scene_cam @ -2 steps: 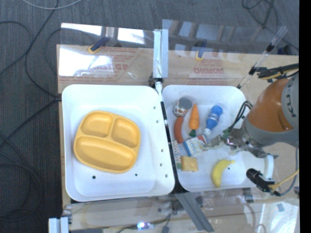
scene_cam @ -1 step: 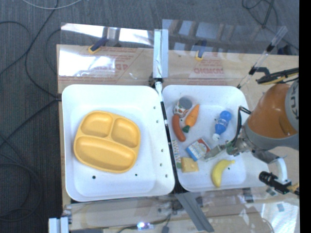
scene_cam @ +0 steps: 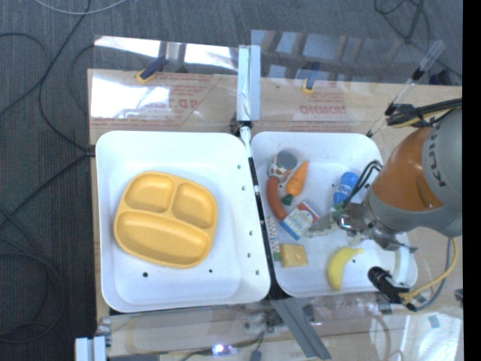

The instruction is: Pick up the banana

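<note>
The yellow banana (scene_cam: 342, 266) lies in the right bin (scene_cam: 316, 277), close to its front right corner. My gripper (scene_cam: 351, 226) hangs just above and behind the banana, below the grey wrist and orange band of the arm, which reaches in from the right. The wrist hides the gripper's lower part. The banana rests on the bin floor, apart from the gripper.
The right bin also holds an orange carrot (scene_cam: 297, 179), a small cup (scene_cam: 285, 162), a red sausage (scene_cam: 276, 198), a blue item (scene_cam: 346, 183), a small carton (scene_cam: 299, 221) and a tan cracker (scene_cam: 293, 256). A yellow divided plate (scene_cam: 165, 218) sits in the left bin (scene_cam: 113, 156).
</note>
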You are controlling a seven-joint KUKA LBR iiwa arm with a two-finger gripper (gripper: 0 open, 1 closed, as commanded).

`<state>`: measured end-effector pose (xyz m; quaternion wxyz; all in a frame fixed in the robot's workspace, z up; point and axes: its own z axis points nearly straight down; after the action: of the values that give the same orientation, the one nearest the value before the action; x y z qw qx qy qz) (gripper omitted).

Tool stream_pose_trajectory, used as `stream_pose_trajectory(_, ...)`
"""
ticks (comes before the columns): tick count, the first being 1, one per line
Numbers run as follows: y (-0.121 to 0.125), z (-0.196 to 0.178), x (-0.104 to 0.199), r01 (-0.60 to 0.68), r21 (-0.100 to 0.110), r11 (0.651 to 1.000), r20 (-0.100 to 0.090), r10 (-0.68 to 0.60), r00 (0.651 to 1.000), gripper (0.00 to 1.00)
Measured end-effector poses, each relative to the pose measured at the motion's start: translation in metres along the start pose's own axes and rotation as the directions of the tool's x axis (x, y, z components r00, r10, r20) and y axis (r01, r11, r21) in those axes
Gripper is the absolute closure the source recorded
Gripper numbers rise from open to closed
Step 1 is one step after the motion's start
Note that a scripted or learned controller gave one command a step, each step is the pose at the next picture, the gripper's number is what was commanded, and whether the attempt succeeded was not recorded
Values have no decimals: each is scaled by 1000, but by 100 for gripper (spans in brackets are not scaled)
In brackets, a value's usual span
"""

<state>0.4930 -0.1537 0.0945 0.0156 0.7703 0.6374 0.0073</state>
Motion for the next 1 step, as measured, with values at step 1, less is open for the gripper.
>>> stream_pose_trajectory(1,2,0,-15,63,9,998,-12,-63,998,0)
